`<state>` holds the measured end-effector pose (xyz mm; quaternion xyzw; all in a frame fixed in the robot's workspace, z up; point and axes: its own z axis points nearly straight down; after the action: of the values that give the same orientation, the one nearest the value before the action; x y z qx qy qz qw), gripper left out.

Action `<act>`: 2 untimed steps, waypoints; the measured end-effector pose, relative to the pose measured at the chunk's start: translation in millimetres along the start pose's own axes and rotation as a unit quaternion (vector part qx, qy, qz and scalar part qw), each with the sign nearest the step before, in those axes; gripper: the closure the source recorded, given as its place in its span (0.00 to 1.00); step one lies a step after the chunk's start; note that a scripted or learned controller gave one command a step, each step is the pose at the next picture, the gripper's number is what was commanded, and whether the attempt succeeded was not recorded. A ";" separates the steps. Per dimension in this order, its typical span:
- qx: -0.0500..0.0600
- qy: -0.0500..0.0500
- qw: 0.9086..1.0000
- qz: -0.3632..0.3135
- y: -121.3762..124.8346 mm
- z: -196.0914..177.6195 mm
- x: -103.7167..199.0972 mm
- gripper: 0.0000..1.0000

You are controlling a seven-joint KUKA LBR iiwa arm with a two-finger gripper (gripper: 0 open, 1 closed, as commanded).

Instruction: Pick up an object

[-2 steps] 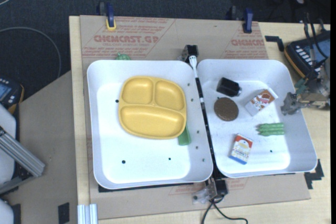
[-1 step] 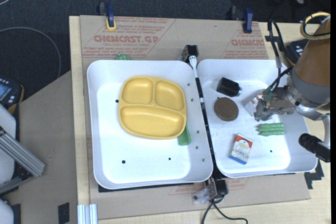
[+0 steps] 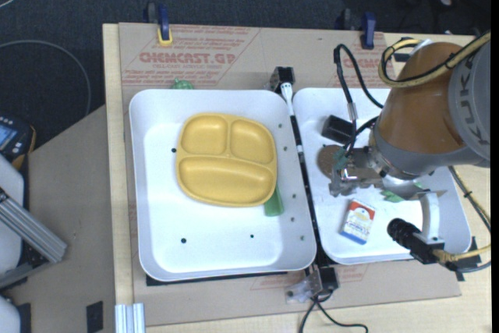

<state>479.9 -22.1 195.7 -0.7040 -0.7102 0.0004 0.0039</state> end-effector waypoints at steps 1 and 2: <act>-0.007 -0.001 1.000 -0.002 0.3 -78.1 104.4 1.00; -0.012 -0.002 1.000 0.005 0.0 -210.6 58.7 1.00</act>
<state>480.7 35.6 406.6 -0.7078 -0.7064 -0.0067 -0.0059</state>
